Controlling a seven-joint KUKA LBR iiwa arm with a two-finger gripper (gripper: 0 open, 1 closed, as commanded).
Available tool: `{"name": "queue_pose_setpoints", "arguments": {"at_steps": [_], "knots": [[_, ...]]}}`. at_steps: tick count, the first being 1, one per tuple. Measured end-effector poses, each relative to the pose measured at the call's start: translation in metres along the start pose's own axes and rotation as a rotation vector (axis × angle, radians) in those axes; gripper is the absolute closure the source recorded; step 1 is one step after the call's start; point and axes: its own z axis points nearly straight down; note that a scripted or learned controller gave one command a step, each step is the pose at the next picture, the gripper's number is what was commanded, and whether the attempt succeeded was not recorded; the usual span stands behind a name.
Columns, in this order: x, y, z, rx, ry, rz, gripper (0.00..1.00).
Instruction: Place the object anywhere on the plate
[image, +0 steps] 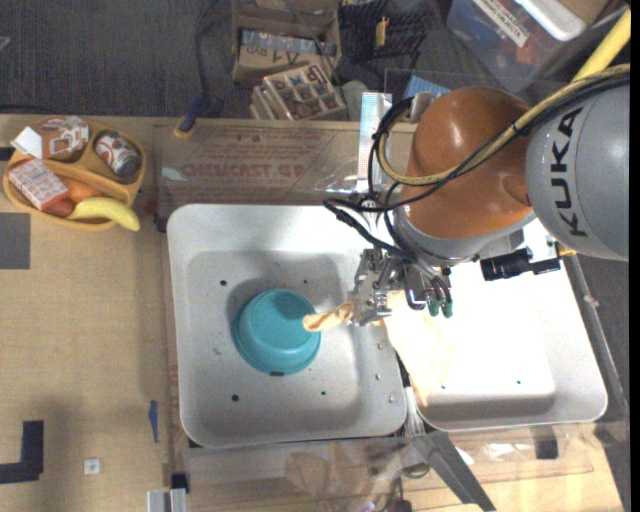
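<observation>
Over the left shallow white plastic bin (200, 400), the two-finger gripper (362, 308) has its jaws clamped on one end of a small tan, twisted pastry-like object (326, 320), whose free end pokes over the single round teal plate (278, 331). It looks light, stiff and perhaps crumbly, best held mid-length. One object, one plate, two bins.

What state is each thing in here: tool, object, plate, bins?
tool: shut on the tan object, over the left bin.
tan object: held at one end, its free end over the teal plate's rim.
teal plate: lying in the left bin.
left bin: holds the plate.
right bin: beside the left bin.
</observation>
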Motion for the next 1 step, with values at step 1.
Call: {"name": "queue_pose_setpoints", "arguments": {"at_steps": [1], "knots": [[0.0302,0.0410,0.0026,0.000,0.001,-0.002,1.00]]}}
